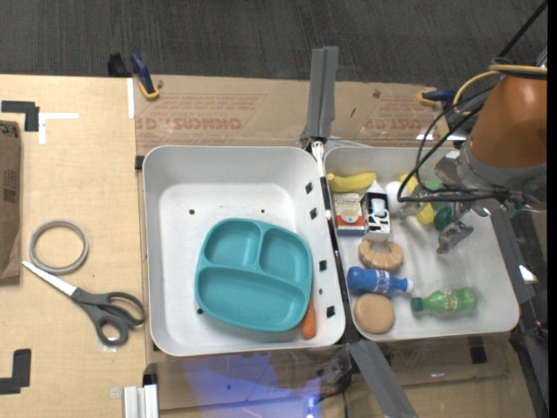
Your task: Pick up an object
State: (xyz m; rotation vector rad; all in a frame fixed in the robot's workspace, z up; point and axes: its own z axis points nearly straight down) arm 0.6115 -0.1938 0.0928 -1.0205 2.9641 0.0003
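Observation:
The right bin [500, 316] holds several small objects. A yellow banana [352, 182] lies at its far left, with a small orange-and-white box [349, 213] and a black-and-white box [377, 213] just in front of it. Nearer the front lie a tan round piece [380, 254], a blue bottle [377, 280], a tan ball [374, 313] and a green bottle [444, 302]. My gripper [452, 230] hangs over the right half of this bin, beside a yellow object [424, 212] and above bare bin floor. Nothing shows in its grasp.
The left bin [165, 190] holds a teal divided plate [254, 273] with an orange carrot [308, 322] at its front right corner. Scissors [96, 303] and a tape roll [58, 246] lie on the bench to the left. A grey divider post [322, 94] stands between the bins.

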